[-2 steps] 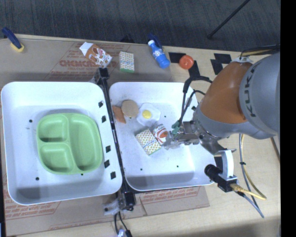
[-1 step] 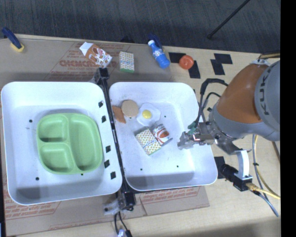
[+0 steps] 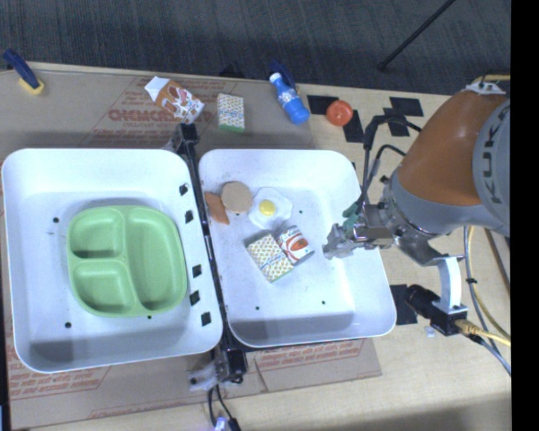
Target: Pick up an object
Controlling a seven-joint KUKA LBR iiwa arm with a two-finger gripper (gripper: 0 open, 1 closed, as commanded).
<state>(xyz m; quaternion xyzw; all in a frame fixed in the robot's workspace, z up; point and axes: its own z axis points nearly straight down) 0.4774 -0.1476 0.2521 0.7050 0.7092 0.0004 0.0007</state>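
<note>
The right bin point(image 3: 341, 308) holds a fried egg toy point(image 3: 269, 207), a tan round piece point(image 3: 236, 196) with an orange bit point(image 3: 217, 208) beside it, a patterned packet point(image 3: 269, 257) and a small red and white can point(image 3: 295, 243). My gripper point(image 3: 335, 243) hangs over the right part of that bin, just right of the can and apart from it. Nothing shows between its fingers.
The left bin point(image 3: 27, 187) bears a green divided tray point(image 3: 126, 259). Behind the bins on the bench lie a snack bag point(image 3: 173, 100), a small packet point(image 3: 230, 111), a blue bottle point(image 3: 289, 98) and an orange cap point(image 3: 340, 111). A yellow and blue clip point(image 3: 23, 71) sits far left.
</note>
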